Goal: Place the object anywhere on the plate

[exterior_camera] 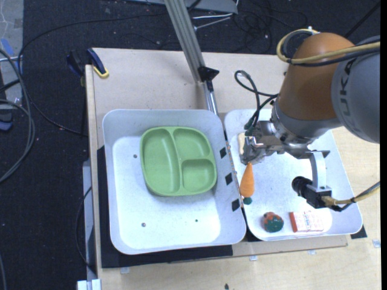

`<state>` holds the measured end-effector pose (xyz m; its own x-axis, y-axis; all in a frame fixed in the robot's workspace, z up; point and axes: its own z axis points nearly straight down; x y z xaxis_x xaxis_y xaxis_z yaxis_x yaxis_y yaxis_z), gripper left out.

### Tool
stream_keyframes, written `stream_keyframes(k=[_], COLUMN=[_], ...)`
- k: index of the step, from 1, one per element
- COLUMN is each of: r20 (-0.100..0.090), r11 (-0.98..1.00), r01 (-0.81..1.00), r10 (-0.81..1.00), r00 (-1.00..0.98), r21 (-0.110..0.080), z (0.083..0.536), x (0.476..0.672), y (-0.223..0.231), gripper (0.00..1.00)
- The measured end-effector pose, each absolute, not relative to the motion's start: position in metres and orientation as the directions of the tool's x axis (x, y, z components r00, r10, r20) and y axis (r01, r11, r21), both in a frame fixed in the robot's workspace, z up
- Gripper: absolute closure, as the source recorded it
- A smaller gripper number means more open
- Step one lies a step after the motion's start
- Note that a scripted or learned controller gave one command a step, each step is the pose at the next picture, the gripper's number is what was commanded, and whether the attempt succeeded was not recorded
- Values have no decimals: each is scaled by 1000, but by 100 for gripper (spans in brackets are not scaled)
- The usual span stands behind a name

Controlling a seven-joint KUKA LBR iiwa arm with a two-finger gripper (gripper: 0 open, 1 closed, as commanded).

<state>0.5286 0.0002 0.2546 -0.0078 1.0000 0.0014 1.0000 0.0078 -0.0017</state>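
A green plate [179,161] with three sections sits in the left white bin [121,222] on the bench [151,77]. The big grey and orange arm [320,83] reaches over the right bin [347,222]. Its tool [249,156] points down by that bin's left wall. An orange carrot [247,182] stands up just under the tool, with its top at the tool's tip. I cannot tell if the tool is gripping it. Nearby lie a small red and green ball [273,222] and a red and white box [309,221].
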Motion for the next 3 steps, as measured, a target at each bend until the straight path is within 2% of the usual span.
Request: stream_keyframes(k=[1,2,3], r20=[1,1,-1], r11=[8,7,1], r01=[1000,1000,1000], r10=[1000,1000,1000], r00=[-8,-7,-1], r21=[0,-4,-1], z=[253,229,231], x=[530,520,521], y=[57,105,102], gripper=[100,100,0])
